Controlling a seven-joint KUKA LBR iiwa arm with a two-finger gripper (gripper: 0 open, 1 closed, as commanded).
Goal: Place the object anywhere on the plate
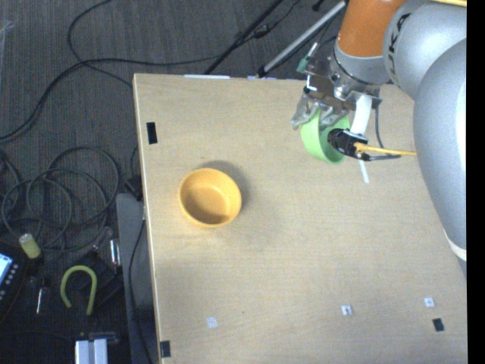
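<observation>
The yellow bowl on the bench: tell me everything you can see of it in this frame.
The yellow bowl is a small round dish, matte yellow-orange, plastic by its look, with a thick rim and a shallow hollow that holds nothing visible. It stands upright, mouth up, on the left part of the tan bench top, casting a soft shadow toward the upper right. Nothing but the bench touches it; the gripper is well off to its upper right.

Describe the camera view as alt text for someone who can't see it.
A grey and orange robot arm reaches from the right over a tan bench, a green object at its gripper. A yellow bowl sits apart to the left.
</observation>
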